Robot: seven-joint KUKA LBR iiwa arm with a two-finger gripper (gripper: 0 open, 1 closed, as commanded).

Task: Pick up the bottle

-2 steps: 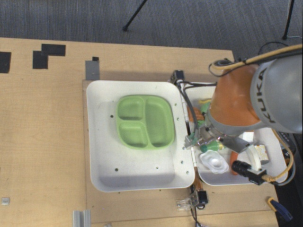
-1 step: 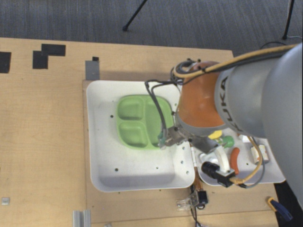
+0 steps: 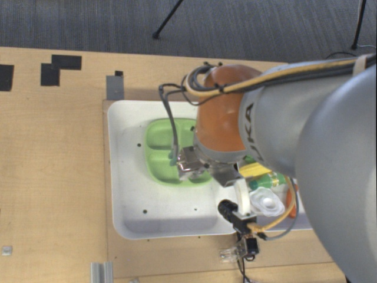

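The pincer [image 3: 189,163], its closure impossible to tell, hovers over the green tray [image 3: 159,143], with the bottle [image 3: 266,200] well to its right.

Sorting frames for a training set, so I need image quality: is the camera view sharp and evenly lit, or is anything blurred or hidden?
Camera view: soft, even light, faint shadows in the white bin; the nearby arm looks large and slightly soft, covering much of the bin; the green tray is clear; the bottle is partly hidden beside the arm.

Green divided plate [image 3: 160,152] in white bin [image 3: 126,175]
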